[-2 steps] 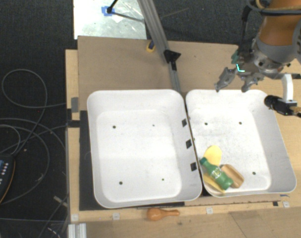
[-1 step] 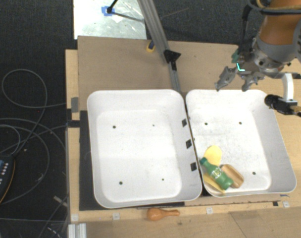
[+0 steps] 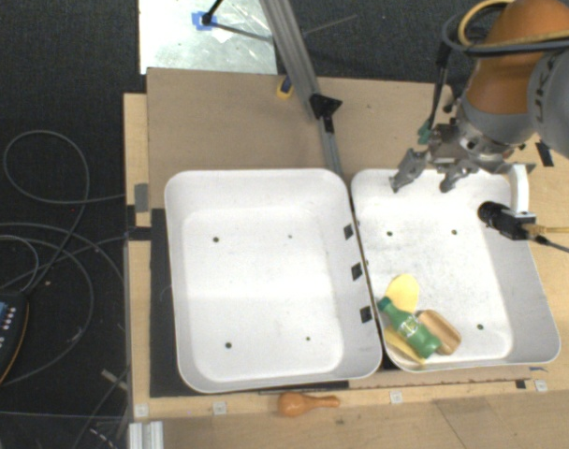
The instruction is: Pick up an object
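Bright, even overhead light washes the two shallow white plastic bins [image 3: 266, 279] nearly featureless, shadows stay soft, and the whole view looks slightly grainy and soft-focused.

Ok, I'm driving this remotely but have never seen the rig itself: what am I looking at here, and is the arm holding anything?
One fixed camera looks down at a slant on a bench carrying two shallow white bins, the left bin and the right bin. The grey and orange machine entering from the right is the robot arm. Its pincer hangs over the far edge of the right bin with its two fingers spread and nothing between them. In that bin's near corner lie a green bottle, a yellow piece and a tan piece, bunched together. A small orange object lies on the bench in front of the bins.
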